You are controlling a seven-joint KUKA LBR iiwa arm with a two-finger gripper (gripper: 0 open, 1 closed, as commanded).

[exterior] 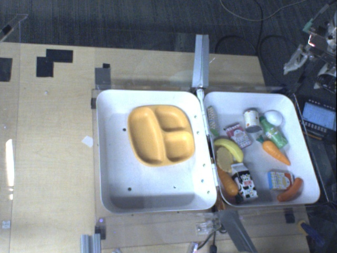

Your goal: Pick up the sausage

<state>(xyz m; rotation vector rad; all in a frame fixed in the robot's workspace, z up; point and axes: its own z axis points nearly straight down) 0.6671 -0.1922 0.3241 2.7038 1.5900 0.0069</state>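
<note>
Sausage: one, reddish-brown, in the near right corner of the right bin, touching a small printed carton. Print on the packets is too small to read. Gripper sits blurred at the far right, off the bins and well apart from the sausage. One banana. Left bin: one yellow divided tray.
</note>
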